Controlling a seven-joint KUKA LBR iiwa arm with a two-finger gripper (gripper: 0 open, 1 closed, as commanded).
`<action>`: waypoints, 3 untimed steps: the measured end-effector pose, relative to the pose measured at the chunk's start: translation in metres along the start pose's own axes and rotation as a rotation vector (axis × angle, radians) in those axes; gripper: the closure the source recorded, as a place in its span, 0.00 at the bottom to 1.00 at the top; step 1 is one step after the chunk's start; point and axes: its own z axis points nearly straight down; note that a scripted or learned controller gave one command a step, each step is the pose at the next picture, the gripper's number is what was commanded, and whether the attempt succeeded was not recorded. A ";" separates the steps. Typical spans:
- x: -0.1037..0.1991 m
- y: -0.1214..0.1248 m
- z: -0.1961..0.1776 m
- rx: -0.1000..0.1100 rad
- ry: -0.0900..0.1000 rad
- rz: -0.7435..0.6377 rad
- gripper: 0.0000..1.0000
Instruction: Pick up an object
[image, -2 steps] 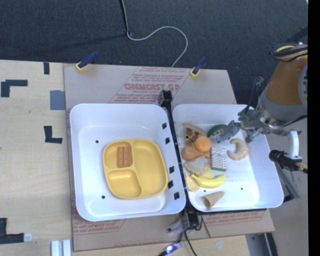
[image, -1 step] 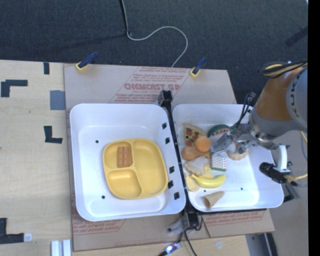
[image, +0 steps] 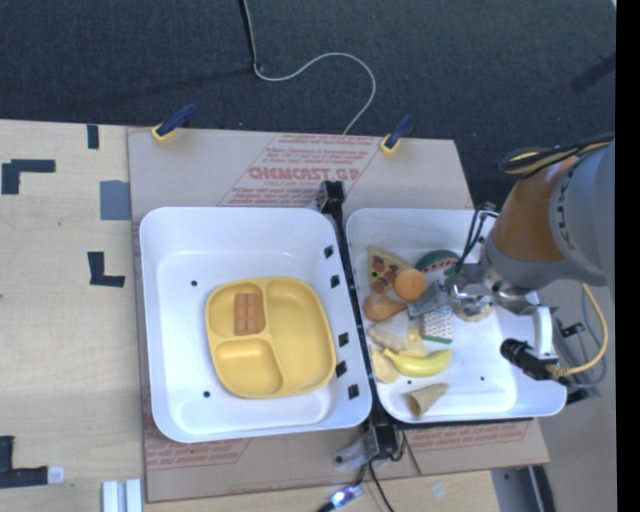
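Camera view: my claw (image: 440, 300) down in right bin (image: 520, 395) over toy food; finger state unclear. Next: confirm grasp.

Note two white bins side by side on cardboard sheet (image: 300, 170) with red print; left bin (image: 165, 300), right bin (image: 500, 385). Black divider strip (image: 345, 300) runs between them. In left bin you see yellow compartment tray (image: 290, 335), tilted slightly, brown waffle-like piece (image: 248, 311) resting in its upper-left compartment. Two blue-and-yellow clamps (image: 174, 122) pin cardboard's far edge. White cable (image: 320, 65) loops over dark carpet (image: 100, 50) behind bench. Wooden benchtop (image: 50, 350) at left carries black tape marks (image: 100, 268).
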 end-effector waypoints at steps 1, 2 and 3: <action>0.001 0.000 -0.011 0.001 0.002 -0.001 1.00; -0.003 -0.001 -0.053 0.000 0.002 0.002 1.00; -0.003 0.005 -0.097 -0.001 0.002 0.000 1.00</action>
